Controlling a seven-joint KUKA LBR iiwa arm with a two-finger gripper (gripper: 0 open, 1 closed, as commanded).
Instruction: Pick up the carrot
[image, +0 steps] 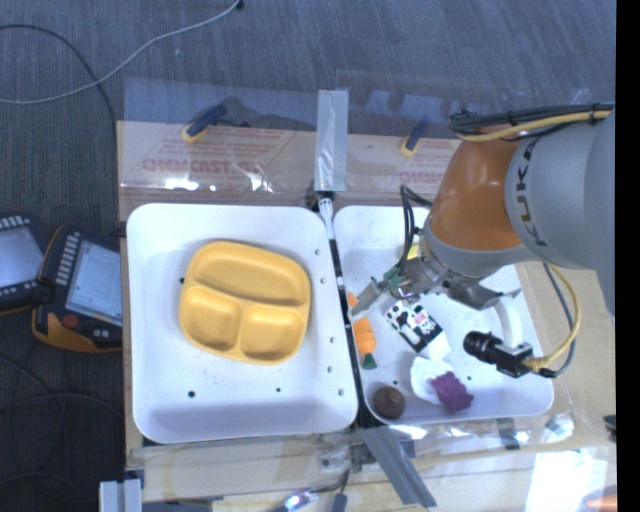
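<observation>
Nearest the camera, at the right bin's (540, 405) front edge: a brown round item (388, 402) and a purple lump (450, 391) on a white disc. Just beyond, hard against the divider wall between the bins: the carrot (365, 337), small, orange with a green end, lying flat. Probably a light toy, stiff and fairly smooth, so likely to slip; best taken across its narrow middle, with little room on the wall side. Just beside it, farther in: the gripper (385, 290), nothing pinched; whether spread or closed, cannot tell. Leftward, in the left bin (150, 330): a yellow divided tray (243, 299). Farthest back: the taped cardboard (230, 155).
</observation>
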